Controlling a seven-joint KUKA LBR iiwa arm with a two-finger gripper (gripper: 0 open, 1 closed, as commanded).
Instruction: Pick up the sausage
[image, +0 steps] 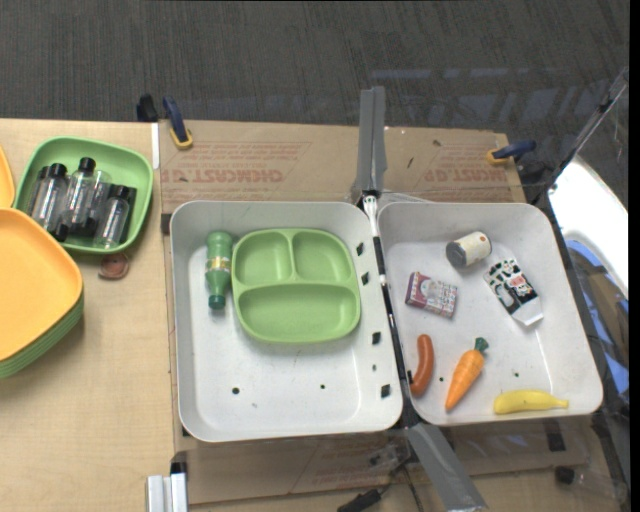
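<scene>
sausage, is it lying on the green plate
No, the sausage lies in the right bin beside the carrot.

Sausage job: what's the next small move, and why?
Probably bring the end effector over the right bin's near-left corner and line it up above the sausage. It lies untouched by the bin's left wall, with the carrot close on its right, so approach carefully.

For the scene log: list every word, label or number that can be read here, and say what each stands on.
"CHEMCAST", upside down, red print on the brown board behind the left bin.
"GP", partly readable, red print on the board behind the right bin.
Pink packet: print too small to read.
Black-and-white carton: print blurred.
Bottles in the green tray: labels unreadable.
</scene>
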